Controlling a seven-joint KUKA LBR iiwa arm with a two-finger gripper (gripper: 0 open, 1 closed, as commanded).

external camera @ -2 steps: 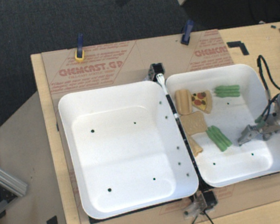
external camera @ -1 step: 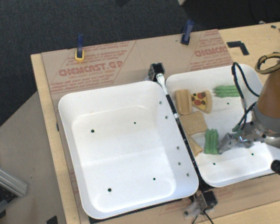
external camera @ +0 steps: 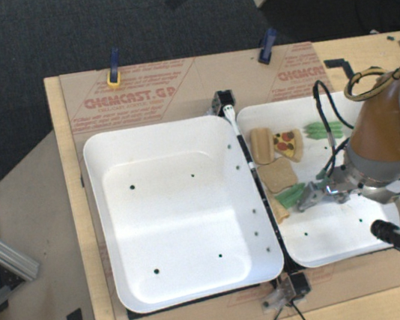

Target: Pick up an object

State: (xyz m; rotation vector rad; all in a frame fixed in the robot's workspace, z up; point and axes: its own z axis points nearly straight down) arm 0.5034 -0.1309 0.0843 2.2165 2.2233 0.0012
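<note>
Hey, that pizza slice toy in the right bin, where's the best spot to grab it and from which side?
Probably from straight above, across the pizza slice's narrower width. It lies flat, touching the tan bread piece on its left, so pinch along the other axis, where both edges look free.

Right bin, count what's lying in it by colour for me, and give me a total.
Tan or brown: 3, namely the bread-like piece, the brown slab and the thin tan strip
Green: 2, namely the green piece by the gripper and the green piece near the far wall
Tan with red spots: 1, the pizza slice
Total: 6, all in the right bin
</note>
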